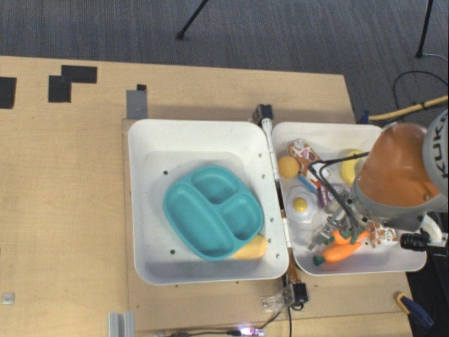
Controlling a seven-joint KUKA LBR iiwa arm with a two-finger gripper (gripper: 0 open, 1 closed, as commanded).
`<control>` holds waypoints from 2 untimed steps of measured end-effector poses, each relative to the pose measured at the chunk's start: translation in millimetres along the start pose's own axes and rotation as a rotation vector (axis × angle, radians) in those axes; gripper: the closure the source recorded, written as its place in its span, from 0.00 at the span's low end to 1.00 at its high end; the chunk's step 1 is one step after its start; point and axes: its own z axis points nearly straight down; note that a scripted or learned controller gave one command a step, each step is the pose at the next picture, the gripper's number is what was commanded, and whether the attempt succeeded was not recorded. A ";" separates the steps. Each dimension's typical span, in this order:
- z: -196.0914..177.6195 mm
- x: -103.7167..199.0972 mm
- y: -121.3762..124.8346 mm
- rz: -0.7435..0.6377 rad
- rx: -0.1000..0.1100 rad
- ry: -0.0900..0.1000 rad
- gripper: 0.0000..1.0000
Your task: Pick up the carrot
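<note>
The carrot [342, 250] is orange with a small green top [319, 260]. It lies near the front wall of the right bin [365, 265], pointing left. My gripper [331, 233] hangs directly over the carrot's middle, low in the bin and touching or almost touching it. The grey arm with its orange band [396, 170] reaches in from the right and covers the bin's right part.
Around the gripper lie a fried-egg toy [300, 204], a yellow round fruit [287, 166], a red-and-white patterned item [302, 149], a blue stick [309, 187] and a yellow piece [349, 168]. The left bin [151, 188] holds a teal divided plate [214, 210] and a yellow piece [251, 248].
</note>
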 end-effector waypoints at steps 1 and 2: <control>11.6 4.0 -0.2 0.248 0.006 0.005 0.00; 11.6 3.9 -0.2 0.249 0.005 0.005 0.00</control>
